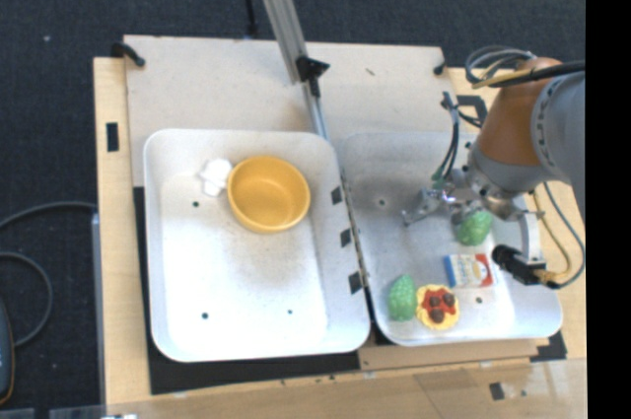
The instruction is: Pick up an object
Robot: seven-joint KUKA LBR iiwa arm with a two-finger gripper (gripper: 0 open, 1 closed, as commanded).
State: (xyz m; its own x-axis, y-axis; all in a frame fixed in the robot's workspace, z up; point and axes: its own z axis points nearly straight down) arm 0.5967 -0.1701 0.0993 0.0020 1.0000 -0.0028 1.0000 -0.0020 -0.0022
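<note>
The round green lumpy toy (pixel 474 228) lies in the right-hand shallow white bin (pixel 394 171), directly under the gripper (pixel 463 208), which hangs low over it; whether the gripper is spread or pinching cannot be told, as the wrist blocks it. Just beside it sit a small white, blue and red carton (pixel 467 269), a yellow and red toy (pixel 438 305) and a green leafy toy (pixel 401 297). A yellow plastic bowl (pixel 268 193) rests in the left white bin (pixel 246 309) on the counter (pixel 197 72).

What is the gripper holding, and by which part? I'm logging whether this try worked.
Cannot be told: the gripper hangs beside a green object, with nothing seen between its fingers.
</note>
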